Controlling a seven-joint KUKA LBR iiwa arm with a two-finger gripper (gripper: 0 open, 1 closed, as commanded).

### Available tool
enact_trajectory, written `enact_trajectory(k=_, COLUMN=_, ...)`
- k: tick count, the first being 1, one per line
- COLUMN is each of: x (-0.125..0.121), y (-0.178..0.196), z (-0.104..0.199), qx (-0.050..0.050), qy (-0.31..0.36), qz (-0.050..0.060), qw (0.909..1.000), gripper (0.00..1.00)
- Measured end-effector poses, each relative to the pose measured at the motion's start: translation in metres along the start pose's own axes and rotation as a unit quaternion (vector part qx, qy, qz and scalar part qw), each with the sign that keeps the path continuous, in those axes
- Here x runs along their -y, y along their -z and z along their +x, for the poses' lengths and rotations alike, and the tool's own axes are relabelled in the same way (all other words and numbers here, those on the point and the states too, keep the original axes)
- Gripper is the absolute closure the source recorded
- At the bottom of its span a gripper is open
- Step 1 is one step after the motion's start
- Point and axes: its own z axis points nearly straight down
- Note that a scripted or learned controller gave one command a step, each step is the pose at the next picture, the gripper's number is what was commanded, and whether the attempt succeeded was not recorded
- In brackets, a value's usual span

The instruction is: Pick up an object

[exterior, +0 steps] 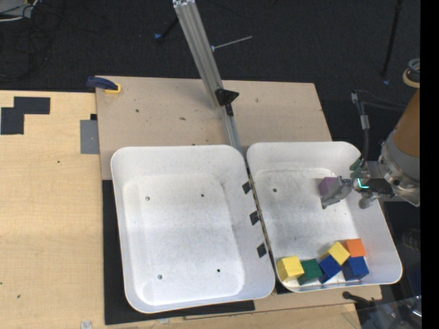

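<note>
My gripper (332,190) reaches in from the right over the right bin (302,157), near its far right part. A small purple block (328,183) sits at its tips, and a grey finger (335,197) presses against the block's lower side. The gripper looks shut on this block. In the bin's near right corner lies a cluster of blocks: a yellow one (290,266), a green one (309,271), a second yellow one (338,253), an orange one (354,247) and blue ones (354,269).
The left bin (137,166) stands beside the right one, with black clips (254,218) along the shared edge. A metal rail (204,57) slants up from behind the bins. The arm's body (405,163) fills the right side.
</note>
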Motion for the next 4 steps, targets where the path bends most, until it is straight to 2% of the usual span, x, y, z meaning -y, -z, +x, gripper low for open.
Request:
enact_trajectory(k=1, x=0.008, y=-0.047, z=0.002, qx=-0.001, qy=0.002, qz=0.003, qw=1.0, gripper=0.0)
enact_trajectory(k=2, x=0.003, y=-0.108, z=-0.002, qx=-0.001, qy=0.001, qz=0.004, qw=1.0, gripper=0.0)
enact_trajectory(k=3, x=0.0, y=-0.159, z=0.007, qx=-0.001, qy=0.0, qz=0.004, qw=1.0, gripper=0.0)
enact_trajectory(k=4, x=-0.001, y=-0.146, z=0.004, qx=0.0, qy=-0.005, qz=0.002, qw=1.0, gripper=1.0)
